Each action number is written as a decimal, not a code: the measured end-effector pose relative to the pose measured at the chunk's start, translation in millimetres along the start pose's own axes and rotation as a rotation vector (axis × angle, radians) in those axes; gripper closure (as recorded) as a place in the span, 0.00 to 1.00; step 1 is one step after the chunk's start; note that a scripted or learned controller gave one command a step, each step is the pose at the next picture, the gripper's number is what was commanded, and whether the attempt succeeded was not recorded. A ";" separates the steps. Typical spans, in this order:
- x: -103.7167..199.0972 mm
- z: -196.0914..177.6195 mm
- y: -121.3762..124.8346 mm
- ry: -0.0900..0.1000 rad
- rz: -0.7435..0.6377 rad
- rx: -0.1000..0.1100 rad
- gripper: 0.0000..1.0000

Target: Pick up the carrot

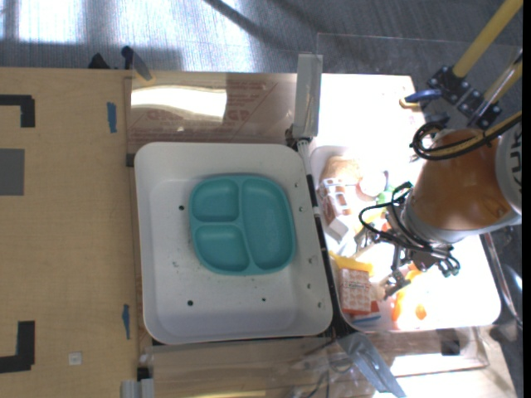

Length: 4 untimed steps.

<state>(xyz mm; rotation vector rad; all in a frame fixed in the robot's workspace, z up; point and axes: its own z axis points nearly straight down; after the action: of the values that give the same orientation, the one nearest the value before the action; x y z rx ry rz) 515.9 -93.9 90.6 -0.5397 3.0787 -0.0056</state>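
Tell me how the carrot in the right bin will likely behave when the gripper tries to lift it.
The carrot looks small and tapered, so it may roll or pivot if the gripper presses it off-centre. Its smooth orange surface suggests it could slip. It lies close beside a red and white packet in the crowded right bin, so a push may shove it against that clutter. It probably weighs little.

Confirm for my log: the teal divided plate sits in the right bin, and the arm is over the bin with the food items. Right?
Not quite. The teal divided plate sits in the left bin, as the camera view shows. The arm is indeed over the bin with the food items.
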 end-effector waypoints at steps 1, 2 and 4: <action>27.9 -0.1 -17.9 -0.002 -0.086 0.000 0.00; 22.8 -13.7 -18.4 -0.014 -0.088 0.007 1.00; 1.3 -110.8 20.3 0.008 -0.133 -0.006 0.00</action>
<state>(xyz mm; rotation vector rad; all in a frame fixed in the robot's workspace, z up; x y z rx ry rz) 506.0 -75.2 201.3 -0.7455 3.0452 -0.0003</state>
